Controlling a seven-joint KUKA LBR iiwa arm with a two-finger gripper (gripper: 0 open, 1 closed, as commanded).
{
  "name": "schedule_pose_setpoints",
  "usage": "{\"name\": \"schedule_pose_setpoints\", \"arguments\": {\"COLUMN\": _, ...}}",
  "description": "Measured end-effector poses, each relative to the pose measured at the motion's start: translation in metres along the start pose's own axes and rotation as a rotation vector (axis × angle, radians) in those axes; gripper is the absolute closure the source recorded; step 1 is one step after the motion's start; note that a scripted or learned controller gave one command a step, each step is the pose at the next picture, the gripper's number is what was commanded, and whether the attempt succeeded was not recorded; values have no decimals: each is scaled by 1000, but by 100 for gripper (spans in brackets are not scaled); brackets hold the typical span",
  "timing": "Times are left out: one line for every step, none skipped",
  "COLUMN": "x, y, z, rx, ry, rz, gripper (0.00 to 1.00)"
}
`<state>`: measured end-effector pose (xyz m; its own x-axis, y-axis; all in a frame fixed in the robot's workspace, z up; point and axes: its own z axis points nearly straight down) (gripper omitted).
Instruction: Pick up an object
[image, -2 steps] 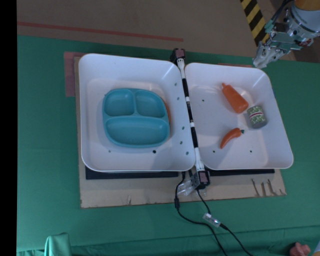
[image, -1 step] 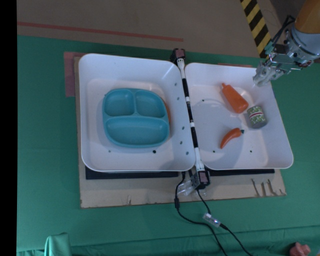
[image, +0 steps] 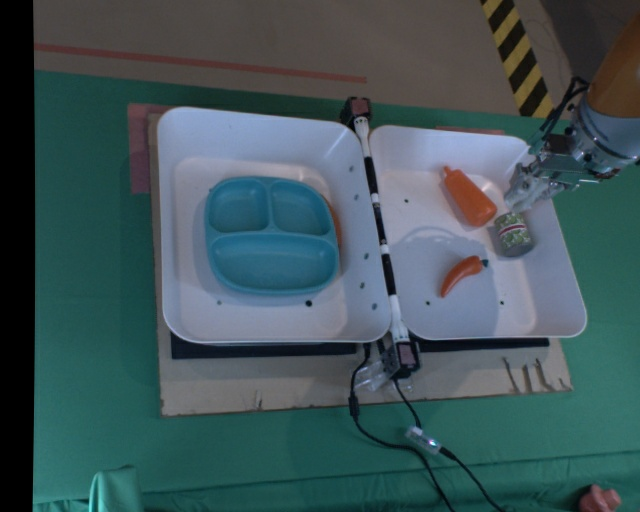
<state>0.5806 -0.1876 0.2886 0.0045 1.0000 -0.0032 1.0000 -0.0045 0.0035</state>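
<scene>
Claw (image: 527, 190) sits over the far right part of the right bin (image: 545, 315), hanging off the grey arm with the orange band (image: 615, 85). Cannot tell from this slant how its parts are set; nothing is seen held in it.

Nearest object: small can (image: 512, 235), green-labelled, lying just below and slightly left of the claw in the picture, near the bin's right side. Looks tipped or on its side, but too small to be sure. Just left of the claw: orange bottle (image: 468, 196), lying down, near the can but apart from it. Further toward the bin's middle: orange pepper (image: 461, 275), curved, with a dark stem end, clear of both.

Left bin (image: 170, 300) holds a blue divided plate (image: 270, 235). Both bins rest on cardboard on the green table (image: 90, 300).

Judgement: approach stage, no pick made yet. The can seems the likely target. To do it well: centre over the can's body, align across its narrow width, descend fully to the bin floor before closing, and keep clear of the bottle. A round can may roll aside under an off-centre squeeze.
</scene>
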Motion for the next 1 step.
{"name": "schedule_pose_setpoints", "arguments": {"x": 33, "y": -17, "z": -62, "rx": -2, "ry": 1, "rz": -2, "gripper": 100}}
